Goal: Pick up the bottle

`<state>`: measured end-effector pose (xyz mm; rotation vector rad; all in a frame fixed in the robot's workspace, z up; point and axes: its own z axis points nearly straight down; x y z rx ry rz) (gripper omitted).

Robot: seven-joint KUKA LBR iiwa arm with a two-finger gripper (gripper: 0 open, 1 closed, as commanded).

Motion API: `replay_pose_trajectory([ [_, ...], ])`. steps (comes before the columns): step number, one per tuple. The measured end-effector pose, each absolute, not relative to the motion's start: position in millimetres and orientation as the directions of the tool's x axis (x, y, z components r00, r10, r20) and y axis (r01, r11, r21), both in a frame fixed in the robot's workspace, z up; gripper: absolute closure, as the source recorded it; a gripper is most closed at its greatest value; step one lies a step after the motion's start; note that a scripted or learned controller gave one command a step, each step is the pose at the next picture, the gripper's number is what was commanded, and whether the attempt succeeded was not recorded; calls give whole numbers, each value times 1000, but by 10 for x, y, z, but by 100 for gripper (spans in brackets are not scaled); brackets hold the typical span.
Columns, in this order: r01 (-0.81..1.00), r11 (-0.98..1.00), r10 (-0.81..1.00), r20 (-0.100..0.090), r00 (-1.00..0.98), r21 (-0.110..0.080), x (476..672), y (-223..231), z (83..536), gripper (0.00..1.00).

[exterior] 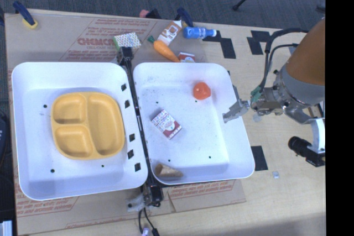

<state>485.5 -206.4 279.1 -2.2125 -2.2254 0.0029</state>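
Observation:
A small blue bottle (198, 33) with a pale cap lies on its side on the cardboard behind the right bin (239, 141). Just left of it lies a white bottle (169, 33) with an orange label, tilted toward an orange carrot (165, 51). My gripper (239, 109) hangs over the right bin's right rim, pointing left, far below and to the right of both bottles. Nothing is visibly held in it.
The right bin holds a red-orange round thing (201, 90), a small red-and-white box (166, 124) and a brown piece (167, 172) at its front wall. A yellow divided plate (87, 124) fills the left bin. A green patterned packet (127, 40) lies behind the bins.

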Motion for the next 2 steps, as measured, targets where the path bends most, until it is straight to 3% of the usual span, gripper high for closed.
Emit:
replay_pose_trajectory([
  [1, 1000, 11, 1000, 2, -11, -6, 4859, -2060, 2893, 100],
  [2, 993, -121, 993, 2, 121, -6, 4756, -2105, 1692, 100],
])
